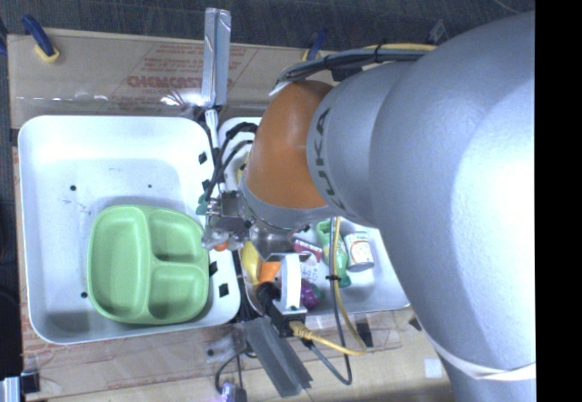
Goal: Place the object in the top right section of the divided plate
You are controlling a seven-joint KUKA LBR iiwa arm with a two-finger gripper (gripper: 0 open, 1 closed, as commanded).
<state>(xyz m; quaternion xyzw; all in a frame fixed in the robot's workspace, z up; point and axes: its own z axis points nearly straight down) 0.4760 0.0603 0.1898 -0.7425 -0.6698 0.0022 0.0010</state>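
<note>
Left bin (55,164) sits on the surface w/ a green divided plate (145,264) in its lower half, three sections, nothing in any of them. Plate's right edge is close to the bin's right wall. Just right of that wall, over the seam btwn the two bins, is the end effector (223,227) w/ black cables running up along it; can't tell its state, wrist hardware hides the tips, and can't see any item in it. Orange band (286,155) and big grey arm (436,191) cover most of the right bin (391,296). Below the wrist, in the right bin, a cluster of small objects (314,268) pokes out: yellow, orange, purple bits, a small bottle w/ red label (361,252). Can't tell which is the task object; all of these lie in the right bin, apart from the plate
</note>
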